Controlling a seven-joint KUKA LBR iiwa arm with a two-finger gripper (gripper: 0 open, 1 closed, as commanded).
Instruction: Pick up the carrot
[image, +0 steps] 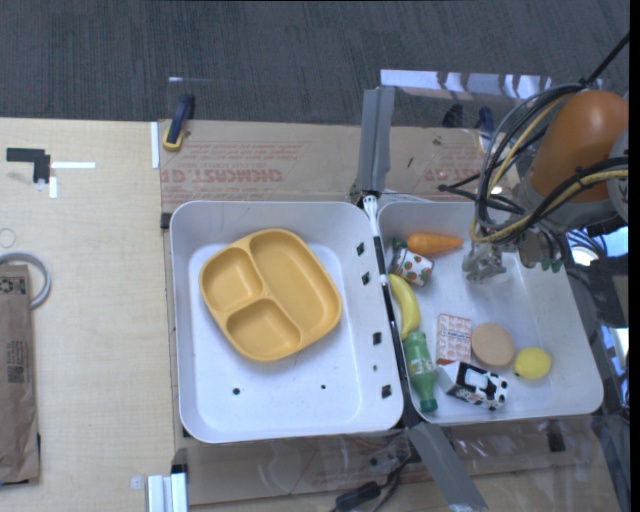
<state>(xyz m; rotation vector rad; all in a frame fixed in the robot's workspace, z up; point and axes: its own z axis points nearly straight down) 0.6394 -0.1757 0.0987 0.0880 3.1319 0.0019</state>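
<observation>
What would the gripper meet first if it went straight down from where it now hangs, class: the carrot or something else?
Probably the bare white floor of the right bin. The gripper hangs just right of the carrot, not over it, so it would likely miss it, though depth is hard to judge from this slanted view.

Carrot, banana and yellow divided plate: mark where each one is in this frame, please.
carrot (435, 243), camera view, middle of its orange body.
banana (404, 303), camera view, midway along its curved yellow length.
yellow divided plate (322, 283), camera view, bare rim on its right side.
</observation>
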